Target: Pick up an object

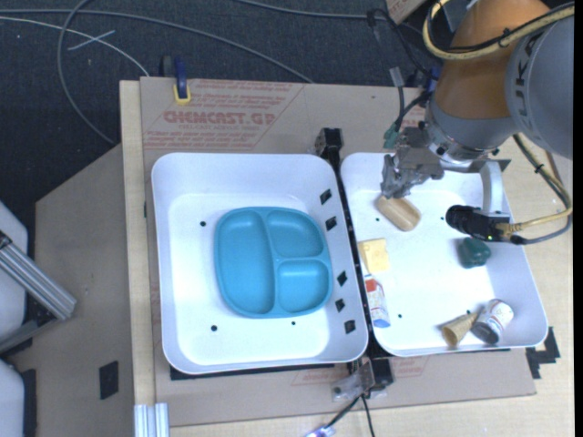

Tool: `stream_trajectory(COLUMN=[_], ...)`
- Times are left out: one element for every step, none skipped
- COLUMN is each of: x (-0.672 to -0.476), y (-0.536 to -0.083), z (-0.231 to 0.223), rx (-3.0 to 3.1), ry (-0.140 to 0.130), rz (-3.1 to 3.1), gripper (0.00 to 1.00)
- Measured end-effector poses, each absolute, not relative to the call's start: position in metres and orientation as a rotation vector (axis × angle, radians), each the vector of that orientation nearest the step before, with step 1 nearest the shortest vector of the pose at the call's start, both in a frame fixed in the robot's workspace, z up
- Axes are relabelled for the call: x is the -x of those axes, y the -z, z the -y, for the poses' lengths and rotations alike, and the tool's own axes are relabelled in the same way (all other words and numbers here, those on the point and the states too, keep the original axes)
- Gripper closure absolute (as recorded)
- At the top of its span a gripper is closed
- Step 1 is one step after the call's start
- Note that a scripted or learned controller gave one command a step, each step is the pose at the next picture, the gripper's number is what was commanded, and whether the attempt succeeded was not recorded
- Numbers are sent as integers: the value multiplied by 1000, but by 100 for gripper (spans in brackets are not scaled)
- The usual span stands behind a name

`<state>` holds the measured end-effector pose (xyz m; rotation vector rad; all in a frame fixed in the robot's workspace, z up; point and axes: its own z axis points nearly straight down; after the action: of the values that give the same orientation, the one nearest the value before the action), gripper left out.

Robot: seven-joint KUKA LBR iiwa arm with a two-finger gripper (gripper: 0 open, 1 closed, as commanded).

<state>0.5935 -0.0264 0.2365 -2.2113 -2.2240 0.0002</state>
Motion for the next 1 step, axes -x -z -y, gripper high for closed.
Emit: stream_trajectory(x=[-597], y=[-225], z=[-23], rx=[2212], ry=[-1], rz=[2224], gripper=[100])
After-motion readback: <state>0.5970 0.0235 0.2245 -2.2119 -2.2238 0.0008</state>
